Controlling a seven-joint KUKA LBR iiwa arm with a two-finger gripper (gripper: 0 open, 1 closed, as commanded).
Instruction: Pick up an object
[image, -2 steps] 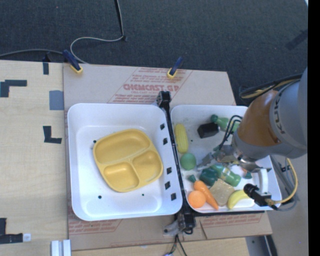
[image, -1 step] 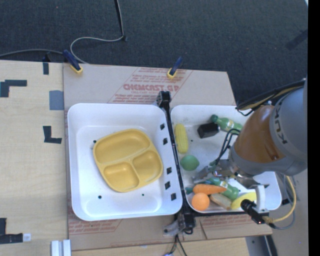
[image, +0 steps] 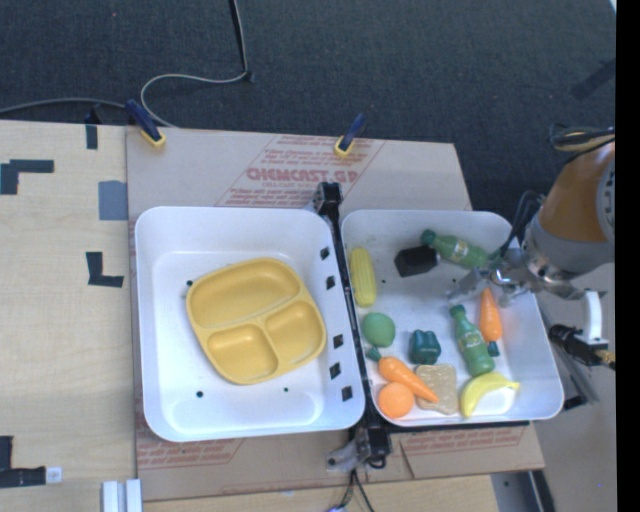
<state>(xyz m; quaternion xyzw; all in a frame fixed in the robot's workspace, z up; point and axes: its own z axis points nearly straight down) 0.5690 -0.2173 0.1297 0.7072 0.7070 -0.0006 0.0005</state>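
Orange toy carrot (image: 490, 316) lies in the right bin (image: 520, 405) beside the green bottle (image: 471, 341), under the gripper (image: 487, 288) — finger state I cannot tell. Crowding risks nudging the bottle — or a two-object grab.

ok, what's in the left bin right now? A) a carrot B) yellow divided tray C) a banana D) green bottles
B: the yellow divided tray lies in the left bin; the banana, bottles and carrots are all in the right bin.
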